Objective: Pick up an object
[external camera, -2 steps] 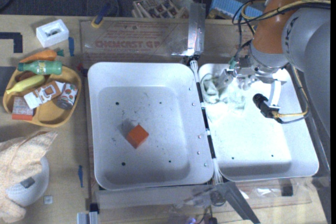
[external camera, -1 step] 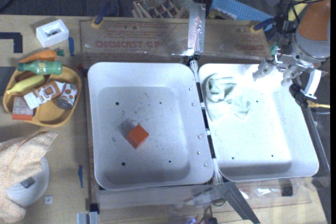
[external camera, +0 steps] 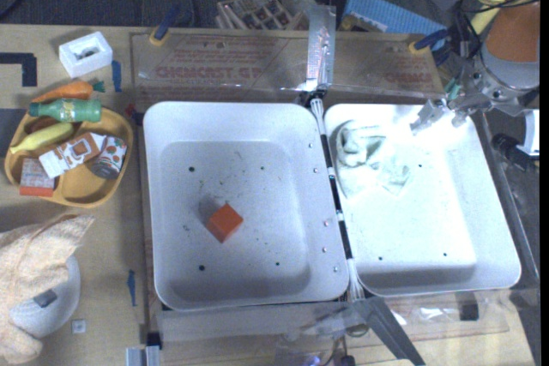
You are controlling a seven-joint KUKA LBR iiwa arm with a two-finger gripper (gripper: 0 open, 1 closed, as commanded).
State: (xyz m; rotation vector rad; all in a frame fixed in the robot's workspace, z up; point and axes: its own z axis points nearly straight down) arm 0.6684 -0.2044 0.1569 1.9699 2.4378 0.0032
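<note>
Distance is what the coming move turns on: the orange block [external camera: 226,221] lies in the left bin [external camera: 171,129], low and a little left of that bin's middle, while the gripper [external camera: 439,112] hangs over the far right corner of the right bin [external camera: 489,253], so the block sits well apart from it, across the seam [external camera: 330,184] where the two bins meet and down toward the near edge.

Seen from above, the block looks roughly cubic and turned cornerwise to the bin walls, so it has no real long axis to line up with. It stands alone on bare floor, clear of every wall (open room on all sides for fingers to come down).

Nearer the gripper, just right of the seam in the right bin, lies a pale crumpled thing [external camera: 360,146], perhaps clear plastic or cloth; glare washes it out too much to name.

Whether the gripper is spread or closed I cannot tell; nothing is visibly caught in it.
</note>
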